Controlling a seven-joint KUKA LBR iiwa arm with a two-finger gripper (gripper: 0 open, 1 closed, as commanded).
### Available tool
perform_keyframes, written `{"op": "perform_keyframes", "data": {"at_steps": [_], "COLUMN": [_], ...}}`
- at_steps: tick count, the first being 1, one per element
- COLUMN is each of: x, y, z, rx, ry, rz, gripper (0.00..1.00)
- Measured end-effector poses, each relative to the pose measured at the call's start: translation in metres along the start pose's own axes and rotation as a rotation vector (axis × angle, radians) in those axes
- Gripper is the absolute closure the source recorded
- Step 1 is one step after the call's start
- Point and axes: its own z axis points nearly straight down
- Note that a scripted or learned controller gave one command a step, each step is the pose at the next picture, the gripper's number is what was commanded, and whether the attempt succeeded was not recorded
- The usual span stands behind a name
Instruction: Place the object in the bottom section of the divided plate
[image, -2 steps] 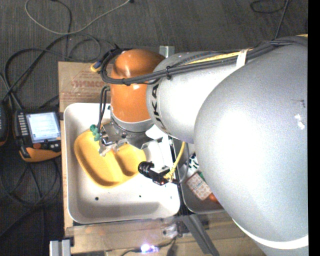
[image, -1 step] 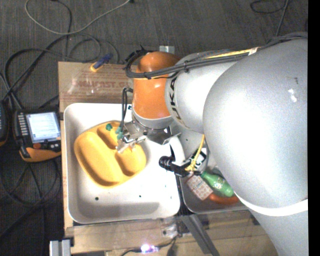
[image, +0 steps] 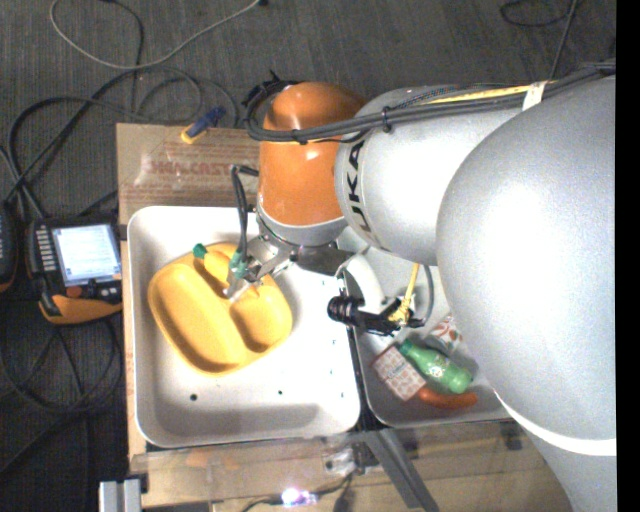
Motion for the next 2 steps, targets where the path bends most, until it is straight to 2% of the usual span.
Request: {"op": "perform_keyframes", "data": {"at_steps": [1,2], "x": [0.0139,0.0141], "y": [0.0105,0.0105], "z": [-0.0263,-0.0263], "rx": [0.001,0.0], "ry": [0.0,0.001], "rz": [-0.065,-0.065], "gripper": [1.0,0.0]}}
